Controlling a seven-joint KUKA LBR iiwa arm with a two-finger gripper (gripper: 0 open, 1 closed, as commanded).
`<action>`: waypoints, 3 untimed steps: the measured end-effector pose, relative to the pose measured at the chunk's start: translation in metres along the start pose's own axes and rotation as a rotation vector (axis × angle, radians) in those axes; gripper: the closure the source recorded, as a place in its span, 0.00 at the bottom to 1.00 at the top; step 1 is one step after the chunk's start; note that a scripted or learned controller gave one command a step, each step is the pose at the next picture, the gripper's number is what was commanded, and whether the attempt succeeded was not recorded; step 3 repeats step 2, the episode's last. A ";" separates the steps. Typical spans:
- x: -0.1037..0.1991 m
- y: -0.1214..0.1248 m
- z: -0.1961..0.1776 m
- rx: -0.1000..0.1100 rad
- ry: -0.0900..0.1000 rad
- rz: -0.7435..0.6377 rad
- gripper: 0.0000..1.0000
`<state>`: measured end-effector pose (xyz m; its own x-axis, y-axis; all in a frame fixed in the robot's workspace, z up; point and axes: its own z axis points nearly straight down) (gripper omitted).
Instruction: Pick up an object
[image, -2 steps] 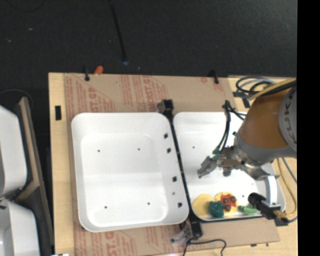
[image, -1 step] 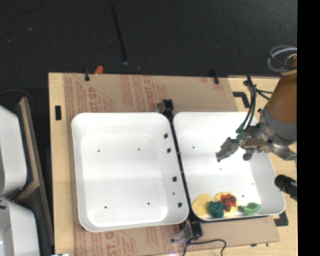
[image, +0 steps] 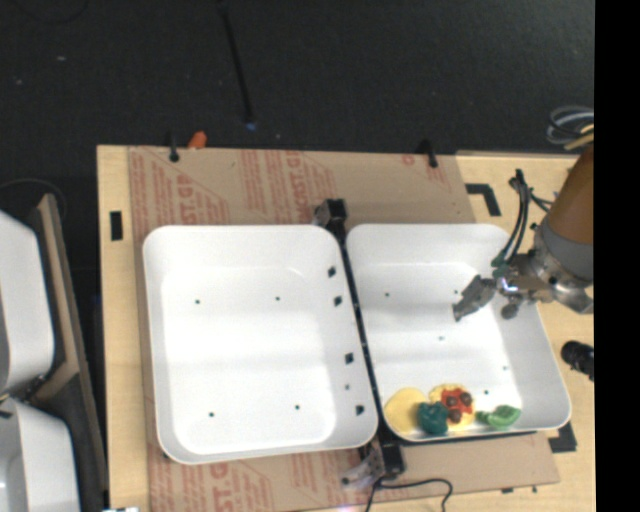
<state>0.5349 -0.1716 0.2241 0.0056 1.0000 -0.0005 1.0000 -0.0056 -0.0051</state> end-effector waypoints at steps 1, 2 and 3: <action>-0.013 0.017 0.129 0.005 0.002 -0.004 0.00; 0.021 -0.009 0.123 -0.005 0.001 -0.006 0.00; 0.021 -0.009 0.123 -0.005 0.001 -0.006 0.00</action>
